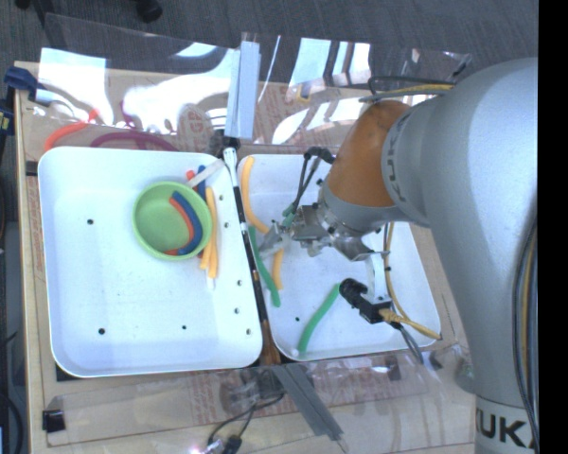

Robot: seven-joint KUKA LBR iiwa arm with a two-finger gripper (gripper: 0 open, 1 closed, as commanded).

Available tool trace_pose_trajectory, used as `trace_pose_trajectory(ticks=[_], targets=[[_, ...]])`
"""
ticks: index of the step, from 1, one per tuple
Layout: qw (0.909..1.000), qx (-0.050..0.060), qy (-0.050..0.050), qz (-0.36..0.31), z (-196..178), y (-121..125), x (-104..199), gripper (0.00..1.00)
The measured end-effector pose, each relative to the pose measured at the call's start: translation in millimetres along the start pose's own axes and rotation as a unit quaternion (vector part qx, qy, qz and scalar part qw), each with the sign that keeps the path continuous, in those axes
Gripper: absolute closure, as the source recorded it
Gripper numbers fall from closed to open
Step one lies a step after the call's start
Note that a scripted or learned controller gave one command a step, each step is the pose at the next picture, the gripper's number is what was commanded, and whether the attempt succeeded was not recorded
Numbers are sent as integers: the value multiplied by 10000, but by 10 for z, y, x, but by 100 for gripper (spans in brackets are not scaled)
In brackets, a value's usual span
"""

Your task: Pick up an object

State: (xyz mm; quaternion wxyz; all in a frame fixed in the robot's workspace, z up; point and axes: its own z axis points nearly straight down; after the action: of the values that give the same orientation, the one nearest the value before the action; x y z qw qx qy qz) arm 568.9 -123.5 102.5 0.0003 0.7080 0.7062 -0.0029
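white bins [104,301], green bowl [161,220], green stick [317,322], grey-and-orange arm [426,159]

Arm [473,187] reaches in from the right, wrist bent down over the right bin [421,282]. Gripper [282,230] sits low near the bin's left wall.

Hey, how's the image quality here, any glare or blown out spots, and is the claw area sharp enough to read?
Camera view: strong glare on the clear panel behind the bins, with bright white reflections; the left bin floor is near overexposed but evenly lit; the green bowl reads crisp; the claw is soft, dark and cluttered with cables, so its detail is hard to read; the big grey arm blocks the right bin's far side.
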Motion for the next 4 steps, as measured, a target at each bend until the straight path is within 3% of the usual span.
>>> trace_pose_trajectory(ticks=[1,2,3,4], targets=[[10000,8,-7,-25,-95,0,-1,100],[10000,9,-11,-31,-95,0,0,0],[9986,-7,24,-534,101,363,-49,0],[9985,-4,25,-552,3,368,-41,100]])
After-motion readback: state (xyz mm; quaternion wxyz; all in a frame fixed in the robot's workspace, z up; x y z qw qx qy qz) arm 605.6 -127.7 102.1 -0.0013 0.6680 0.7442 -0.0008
